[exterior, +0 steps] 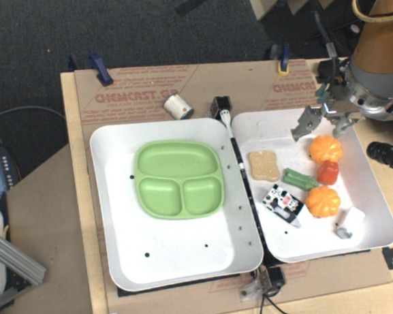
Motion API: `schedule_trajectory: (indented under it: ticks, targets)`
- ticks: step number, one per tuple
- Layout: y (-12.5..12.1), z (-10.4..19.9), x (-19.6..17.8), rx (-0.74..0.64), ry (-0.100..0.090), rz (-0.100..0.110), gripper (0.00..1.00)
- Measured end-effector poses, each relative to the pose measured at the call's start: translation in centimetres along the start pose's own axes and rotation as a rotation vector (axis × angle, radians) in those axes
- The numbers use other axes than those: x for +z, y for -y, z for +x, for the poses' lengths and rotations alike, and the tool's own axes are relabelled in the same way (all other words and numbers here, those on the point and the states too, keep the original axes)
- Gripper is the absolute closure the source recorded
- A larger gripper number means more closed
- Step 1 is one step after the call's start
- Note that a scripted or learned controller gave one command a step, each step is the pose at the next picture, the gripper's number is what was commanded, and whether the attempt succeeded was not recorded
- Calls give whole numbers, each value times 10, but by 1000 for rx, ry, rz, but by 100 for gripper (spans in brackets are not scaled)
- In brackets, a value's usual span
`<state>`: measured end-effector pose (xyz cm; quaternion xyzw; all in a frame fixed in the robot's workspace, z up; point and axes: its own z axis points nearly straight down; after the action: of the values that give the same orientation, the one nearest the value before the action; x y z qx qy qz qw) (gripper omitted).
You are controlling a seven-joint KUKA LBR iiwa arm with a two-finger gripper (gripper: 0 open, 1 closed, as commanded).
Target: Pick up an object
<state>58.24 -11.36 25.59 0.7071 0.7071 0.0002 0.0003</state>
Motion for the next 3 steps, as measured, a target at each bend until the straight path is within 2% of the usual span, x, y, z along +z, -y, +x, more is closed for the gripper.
schedule_trajectory:
  ticks: [1,2,3]
  targets:
    - [1,67,-171,-9,0,-21,0]
    - [2,63,-171,-2,2,-4,100]
    - [-88,73,-121,-3,2,-2,100]
